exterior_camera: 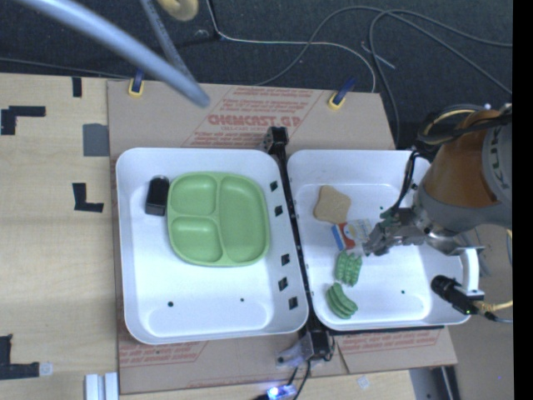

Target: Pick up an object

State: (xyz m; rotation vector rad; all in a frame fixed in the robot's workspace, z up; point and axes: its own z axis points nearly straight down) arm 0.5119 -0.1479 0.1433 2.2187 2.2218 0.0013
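Over the right bin [366, 163], pincer [376, 242] beside green toy [348, 268].

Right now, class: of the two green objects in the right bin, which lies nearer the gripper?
The upper green object, just below-left of the gripper. The other green object lies further down, near the right bin's front wall.
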